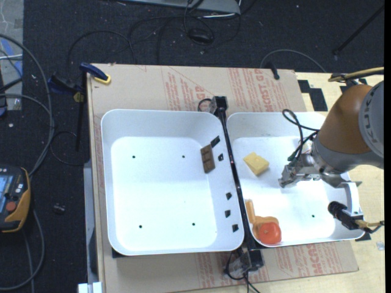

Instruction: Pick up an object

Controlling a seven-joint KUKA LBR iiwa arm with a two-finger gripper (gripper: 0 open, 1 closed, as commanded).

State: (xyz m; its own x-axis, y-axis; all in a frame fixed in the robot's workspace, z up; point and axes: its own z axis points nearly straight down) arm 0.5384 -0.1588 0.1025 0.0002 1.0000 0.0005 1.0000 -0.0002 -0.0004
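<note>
My bench (153, 90) carries two white bins side by side. The left bin (159, 188) has a small brown block (208, 159) lying against its right wall. In the right bin (275, 127) my claw (291, 177) hangs over the middle of the floor; whether it is apart or together I cannot tell. Just beside it, toward the bin's left wall, lies a pale yellow wedge (257, 163), sponge-like and apart from me. In the near left corner sits a red-orange round thing (268, 231) touching an orange stick (250, 209) along the wall.
</note>
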